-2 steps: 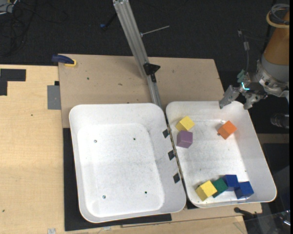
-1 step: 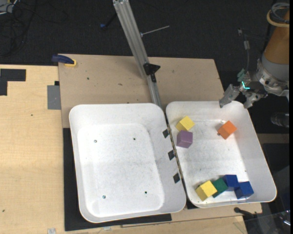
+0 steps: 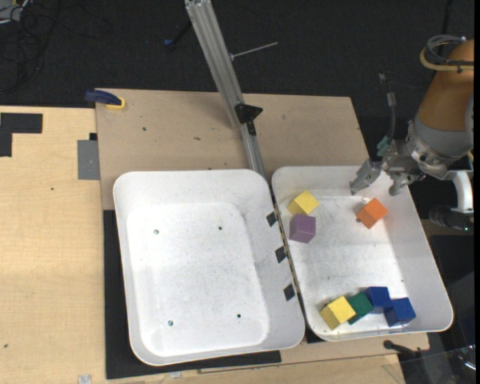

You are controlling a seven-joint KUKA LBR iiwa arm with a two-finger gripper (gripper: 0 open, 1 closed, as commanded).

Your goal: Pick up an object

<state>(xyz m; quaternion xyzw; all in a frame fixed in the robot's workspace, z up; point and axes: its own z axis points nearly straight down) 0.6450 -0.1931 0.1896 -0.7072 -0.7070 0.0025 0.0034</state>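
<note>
Blue cubes [image 3: 388,305] lie well below the claw [image 3: 382,181], which hangs wide and holding nothing just above the orange cube [image 3: 372,213].

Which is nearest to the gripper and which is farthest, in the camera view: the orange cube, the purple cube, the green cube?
From the gripper:
1. Orange cube, just below it, in the right bin's far part.
2. Purple cube, further left, by the divider.
3. Green cube, at the bin's near edge.
</note>
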